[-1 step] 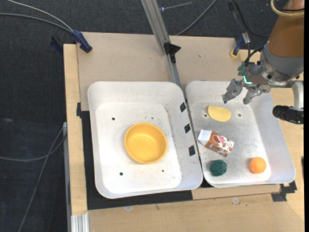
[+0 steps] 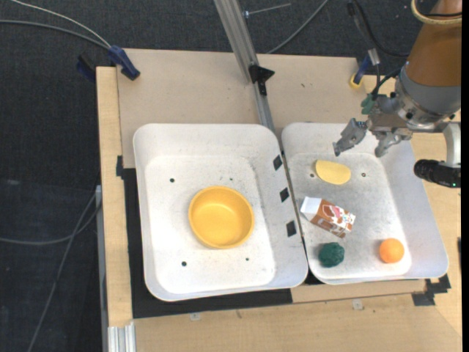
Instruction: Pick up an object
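The counter [image 2: 183,86] carried two shallow white bins side by side, and the order of things ran downward in size from there. The left bin [image 2: 157,167] held a yellow bowl [image 2: 220,216] near its middle, upright and well apart from the walls. The right bin [image 2: 418,218] held four smaller items: a red-and-white carton [image 2: 329,217] lying on its side near the centre, a flat pale-yellow piece [image 2: 333,172] toward the far end, a dark green ball [image 2: 331,254] near the front wall, and an orange ball [image 2: 391,251] to its right. The gripper [image 2: 364,143] hung above the far end of the right bin, its jaws spread wide and holding nothing, the two fingers [image 2: 349,139] angled down and outward. The pale-yellow piece lay just beside and below them, so it looked the likeliest target. To do the step well, the arm would probably need to centre the jaws over that piece and descend squarely, since so flat a shape offered little edge to pinch and could slip away.
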Robot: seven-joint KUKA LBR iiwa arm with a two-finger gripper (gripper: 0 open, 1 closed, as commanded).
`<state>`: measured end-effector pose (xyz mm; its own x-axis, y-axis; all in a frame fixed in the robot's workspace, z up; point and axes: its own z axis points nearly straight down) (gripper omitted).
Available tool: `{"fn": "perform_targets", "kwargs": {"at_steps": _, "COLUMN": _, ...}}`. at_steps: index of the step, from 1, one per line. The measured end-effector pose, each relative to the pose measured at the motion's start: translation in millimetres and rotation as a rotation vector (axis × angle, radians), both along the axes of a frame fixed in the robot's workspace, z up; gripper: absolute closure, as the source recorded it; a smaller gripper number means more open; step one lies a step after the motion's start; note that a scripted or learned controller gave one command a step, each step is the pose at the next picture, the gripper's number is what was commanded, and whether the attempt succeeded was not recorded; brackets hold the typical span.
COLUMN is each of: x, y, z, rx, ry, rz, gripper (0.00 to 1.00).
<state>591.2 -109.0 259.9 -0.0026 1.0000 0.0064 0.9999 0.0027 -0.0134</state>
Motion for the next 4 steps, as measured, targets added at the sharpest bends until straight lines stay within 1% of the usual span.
{"fn": "perform_targets", "kwargs": {"at_steps": 1, "x": 3, "y": 5, "z": -45, "rx": -0.001, "ry": 0.006, "rz": -0.002, "gripper": 0.00}}
{"fn": "perform_targets", "kwargs": {"at_steps": 2, "x": -2, "y": 2, "z": -110, "rx": 0.000, "ry": 0.010, "rz": -0.004, "gripper": 0.00}}
{"fn": "perform_targets", "kwargs": {"at_steps": 3, "x": -5, "y": 4, "z": -165, "rx": 0.000, "ry": 0.009, "rz": -0.003, "gripper": 0.00}}
{"fn": "perform_targets", "kwargs": {"at_steps": 4, "x": -2, "y": 5, "z": -148, "rx": 0.001, "ry": -0.003, "rz": -0.003, "gripper": 1.00}}
